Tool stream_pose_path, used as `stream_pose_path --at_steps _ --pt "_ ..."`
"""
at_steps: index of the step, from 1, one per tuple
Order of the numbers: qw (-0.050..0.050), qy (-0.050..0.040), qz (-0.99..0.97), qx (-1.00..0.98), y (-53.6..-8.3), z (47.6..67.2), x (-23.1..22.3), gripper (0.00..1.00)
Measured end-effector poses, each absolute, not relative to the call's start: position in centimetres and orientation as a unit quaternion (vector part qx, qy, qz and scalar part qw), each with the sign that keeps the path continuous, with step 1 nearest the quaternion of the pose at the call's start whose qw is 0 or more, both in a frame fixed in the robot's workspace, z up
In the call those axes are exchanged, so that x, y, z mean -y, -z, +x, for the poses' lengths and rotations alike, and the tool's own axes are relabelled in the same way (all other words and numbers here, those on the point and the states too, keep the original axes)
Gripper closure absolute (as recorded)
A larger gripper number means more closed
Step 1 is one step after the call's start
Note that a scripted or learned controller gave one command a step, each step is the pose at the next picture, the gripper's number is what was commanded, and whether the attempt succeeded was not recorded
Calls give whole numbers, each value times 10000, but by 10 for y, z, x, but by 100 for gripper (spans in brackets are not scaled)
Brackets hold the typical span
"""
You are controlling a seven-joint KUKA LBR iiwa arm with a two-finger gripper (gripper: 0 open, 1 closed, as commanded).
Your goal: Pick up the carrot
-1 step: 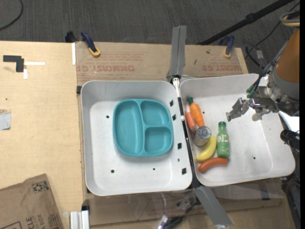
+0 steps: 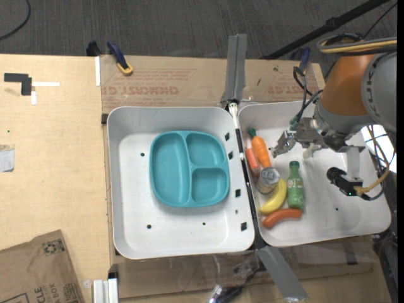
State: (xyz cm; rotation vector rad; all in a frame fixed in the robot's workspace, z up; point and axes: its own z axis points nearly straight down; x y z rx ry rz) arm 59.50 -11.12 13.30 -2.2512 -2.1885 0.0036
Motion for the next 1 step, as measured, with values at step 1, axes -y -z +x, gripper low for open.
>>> stream_pose_path --at_steps 1 --pt "-70 -9 -6392 7690 -105 613 102 0"
